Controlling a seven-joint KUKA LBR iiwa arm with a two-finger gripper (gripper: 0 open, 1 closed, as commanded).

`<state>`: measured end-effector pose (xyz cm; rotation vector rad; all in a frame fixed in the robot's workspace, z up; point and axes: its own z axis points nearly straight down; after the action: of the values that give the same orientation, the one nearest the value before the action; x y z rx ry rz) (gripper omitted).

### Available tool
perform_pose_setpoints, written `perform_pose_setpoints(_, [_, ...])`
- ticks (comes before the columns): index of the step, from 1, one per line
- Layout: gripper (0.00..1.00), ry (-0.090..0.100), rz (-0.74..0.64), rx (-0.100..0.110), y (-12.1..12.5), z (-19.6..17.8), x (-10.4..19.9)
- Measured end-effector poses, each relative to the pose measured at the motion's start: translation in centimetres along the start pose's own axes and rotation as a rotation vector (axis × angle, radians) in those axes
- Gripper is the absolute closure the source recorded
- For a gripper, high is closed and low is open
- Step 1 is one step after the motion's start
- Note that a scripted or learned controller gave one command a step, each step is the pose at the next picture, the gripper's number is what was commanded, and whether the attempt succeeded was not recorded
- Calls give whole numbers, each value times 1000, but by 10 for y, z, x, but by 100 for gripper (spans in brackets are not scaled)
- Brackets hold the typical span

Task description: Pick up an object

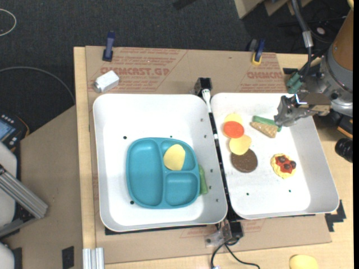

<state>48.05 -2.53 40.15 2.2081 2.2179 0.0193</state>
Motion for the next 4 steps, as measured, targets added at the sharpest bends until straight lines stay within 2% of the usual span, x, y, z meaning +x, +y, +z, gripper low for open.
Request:
perform_pose_setpoints(1, [100, 2, -2, -4, 2, -143, 40])
perform_pose_setpoints(2, [100, -1, 6, 27, -1, -32, 41])
perform_pose_setpoints(3, [100, -1, 10, 25, 0, 55, -10])
perform_pose_setpoints(4, [100, 1, 0, 24, -3, 109, 43])
